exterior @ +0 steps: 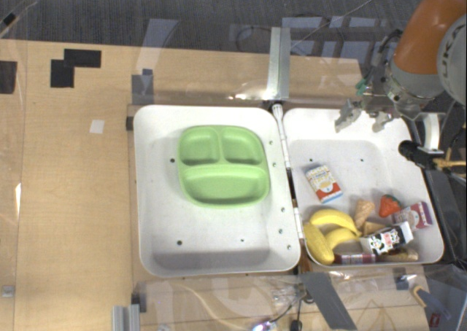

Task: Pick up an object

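Bananas [330, 230], smooth, curved, yellow, lie at the right bin's [343, 154] near edge beside a boxy red-white carton [322, 182] and strawberry [389, 205]; end effector [363, 118], fingers spread and holding nothing, hovers over the far rim; glossy green compartment plate [222, 164] occupies left bin [157, 198].

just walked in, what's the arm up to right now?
It's a pick attempt, nothing grabbed yet. The gripper hangs open over the far edge of the right bin, with nothing between its fingers. The items sit at that bin's near side: bananas, a small carton, a strawberry. The left bin holds a green divided plate.
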